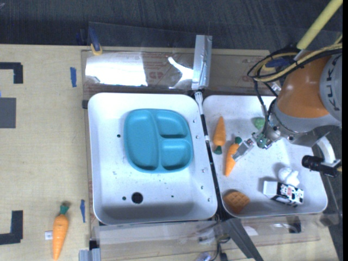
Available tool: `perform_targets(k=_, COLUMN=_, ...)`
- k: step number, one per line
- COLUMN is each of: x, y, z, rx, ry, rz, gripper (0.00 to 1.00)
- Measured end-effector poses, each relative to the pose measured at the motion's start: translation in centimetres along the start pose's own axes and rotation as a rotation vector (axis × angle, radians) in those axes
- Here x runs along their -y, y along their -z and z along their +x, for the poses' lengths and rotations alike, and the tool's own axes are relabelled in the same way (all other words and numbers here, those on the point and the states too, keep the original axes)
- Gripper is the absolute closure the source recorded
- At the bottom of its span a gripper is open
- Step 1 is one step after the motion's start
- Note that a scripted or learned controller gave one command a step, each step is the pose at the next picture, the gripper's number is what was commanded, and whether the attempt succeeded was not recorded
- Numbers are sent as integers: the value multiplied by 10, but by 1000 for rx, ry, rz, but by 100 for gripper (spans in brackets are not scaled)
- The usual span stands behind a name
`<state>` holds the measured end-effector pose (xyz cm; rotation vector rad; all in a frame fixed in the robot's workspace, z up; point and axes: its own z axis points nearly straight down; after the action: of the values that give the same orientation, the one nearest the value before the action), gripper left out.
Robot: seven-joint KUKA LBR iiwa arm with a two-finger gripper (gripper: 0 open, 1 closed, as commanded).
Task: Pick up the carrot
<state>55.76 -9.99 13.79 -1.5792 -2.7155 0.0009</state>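
Camera view: tool (243, 147) touches the carrot (231, 159); I cannot tell its grip state.

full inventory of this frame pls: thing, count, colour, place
carrots in right bin: 2, orange with green tops, left part of the right bin, side by side
carrot on bench: 1, orange, green top, outside the bins at lower left
divided plate: 1, blue, middle of left bin
round cookie-like item: 1, orange-brown, right bin's near edge
small white toys: a cluster, white with black, right bin's lower right
bins: 2, white, side by side
arm: 1, grey with orange band, from the right
gripper: 1, beside the lower carrot
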Motion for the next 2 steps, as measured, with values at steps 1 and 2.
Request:
perform_targets(k=1, x=-21, y=-51, z=-10, rx=2, ry=115, rz=-5, gripper=0)
perform_targets(k=2, x=-24, y=-38, z=-12, rx=9, ry=115, rz=-12, gripper=100)
